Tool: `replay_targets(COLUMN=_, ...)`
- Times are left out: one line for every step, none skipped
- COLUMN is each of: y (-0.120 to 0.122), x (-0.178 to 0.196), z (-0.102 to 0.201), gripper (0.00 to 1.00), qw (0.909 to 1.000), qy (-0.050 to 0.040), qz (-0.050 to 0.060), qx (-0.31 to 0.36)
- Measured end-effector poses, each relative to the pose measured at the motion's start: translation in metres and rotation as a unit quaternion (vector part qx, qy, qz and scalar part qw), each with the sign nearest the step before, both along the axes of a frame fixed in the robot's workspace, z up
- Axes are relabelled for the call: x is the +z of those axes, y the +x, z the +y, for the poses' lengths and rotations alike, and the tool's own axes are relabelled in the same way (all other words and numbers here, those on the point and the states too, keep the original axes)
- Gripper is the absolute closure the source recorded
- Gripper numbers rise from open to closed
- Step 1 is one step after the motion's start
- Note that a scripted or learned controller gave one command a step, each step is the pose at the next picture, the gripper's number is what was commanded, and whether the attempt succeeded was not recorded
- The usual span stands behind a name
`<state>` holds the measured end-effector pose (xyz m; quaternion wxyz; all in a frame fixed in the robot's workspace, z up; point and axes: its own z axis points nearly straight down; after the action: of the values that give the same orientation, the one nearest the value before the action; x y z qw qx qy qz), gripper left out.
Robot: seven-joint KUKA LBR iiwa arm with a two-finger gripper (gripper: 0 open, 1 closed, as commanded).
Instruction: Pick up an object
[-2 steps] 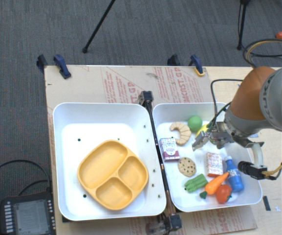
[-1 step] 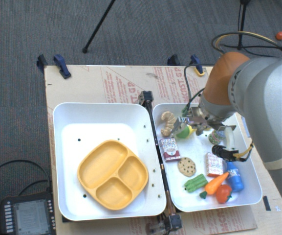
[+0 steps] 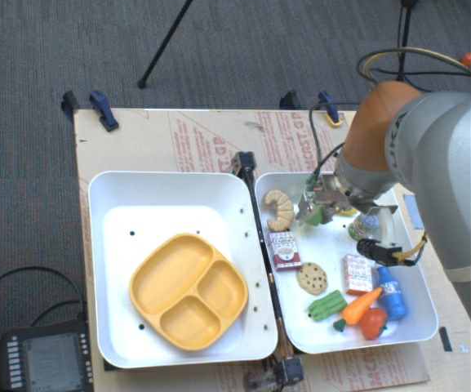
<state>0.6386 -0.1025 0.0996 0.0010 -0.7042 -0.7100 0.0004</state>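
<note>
Two shallow white bins sit side by side on a cardboard-covered bench. The left bin (image 3: pixel 104 219) holds a yellow divided plate (image 3: pixel 188 291) with three compartments, lying in the lower centre of the frame. The right bin (image 3: pixel 419 321) holds the small play-food items.

The arm (image 3: pixel 431 153), grey with an orange band, reaches in from the right of the frame and covers the bin's upper right part. The gripper (image 3: pixel 315 205) is down at the upper left of the right bin, just right of a croissant (image 3: pixel 281 209). A green item (image 3: pixel 321 216) shows at its tip; whether the claw is apart, together or clamped on that item cannot be told.

Below the croissant lies a small red-and-white carton (image 3: pixel 284 249), then a cookie (image 3: pixel 311 278). Along the lower edge of the bin lie a green pepper-like piece (image 3: pixel 326 305), a carrot (image 3: pixel 361 305) and a tomato (image 3: pixel 372 323), close together. A second small carton (image 3: pixel 357 273) and a blue bottle (image 3: pixel 393 294) lie at the lower right.
</note>
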Motion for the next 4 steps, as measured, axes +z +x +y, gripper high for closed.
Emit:
replay_targets(y=-0.042, x=0.089, z=0.051, gripper=1.0, qw=1.0, qy=0.0001, qz=-0.001, qx=-0.002)
replay_targets(y=-0.021, x=0.1, z=0.137, gripper=1.0, qw=1.0, qy=0.0003, qz=0.0, qx=-0.001)
replay_targets(y=-0.021, x=0.11, z=0.137, gripper=1.0, qw=1.0, qy=-0.0001, qz=0.001, qx=0.001)
replay_targets(y=-0.021, x=0.119, z=0.137, gripper=1.0, qw=1.0, qy=-0.0001, qz=0.002, qx=0.004)
